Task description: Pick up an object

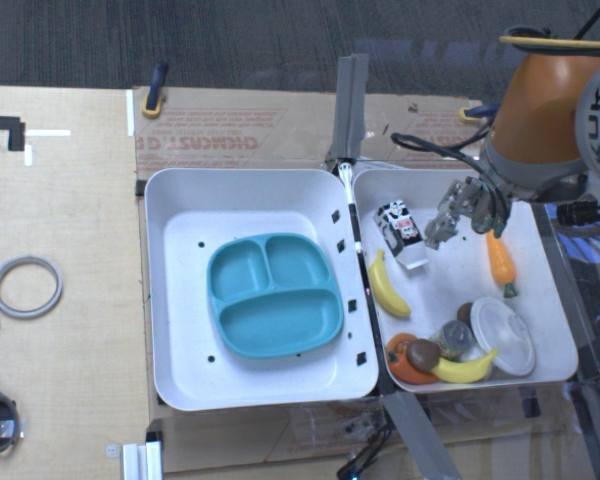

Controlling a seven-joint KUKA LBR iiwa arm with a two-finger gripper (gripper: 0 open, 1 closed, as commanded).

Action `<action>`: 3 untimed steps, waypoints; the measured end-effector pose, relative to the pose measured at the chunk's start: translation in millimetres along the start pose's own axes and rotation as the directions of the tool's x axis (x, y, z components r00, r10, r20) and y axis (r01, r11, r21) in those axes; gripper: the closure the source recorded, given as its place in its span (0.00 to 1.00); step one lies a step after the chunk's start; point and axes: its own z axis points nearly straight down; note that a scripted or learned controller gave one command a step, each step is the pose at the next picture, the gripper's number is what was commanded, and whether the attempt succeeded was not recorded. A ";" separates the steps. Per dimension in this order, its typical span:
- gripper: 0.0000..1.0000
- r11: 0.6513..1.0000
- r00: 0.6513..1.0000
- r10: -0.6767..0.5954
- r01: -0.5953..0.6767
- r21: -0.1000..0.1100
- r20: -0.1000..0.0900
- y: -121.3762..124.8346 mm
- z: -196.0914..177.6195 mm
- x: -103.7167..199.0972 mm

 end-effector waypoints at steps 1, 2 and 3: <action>1.00 0.978 0.978 -0.208 0.208 -0.001 0.001 -95.9 54.7 -31.5; 0.00 0.978 0.978 -0.208 0.208 -0.001 0.001 -95.7 54.6 -31.5; 0.00 0.982 0.982 -0.191 0.191 -0.002 0.003 -99.6 72.8 -45.7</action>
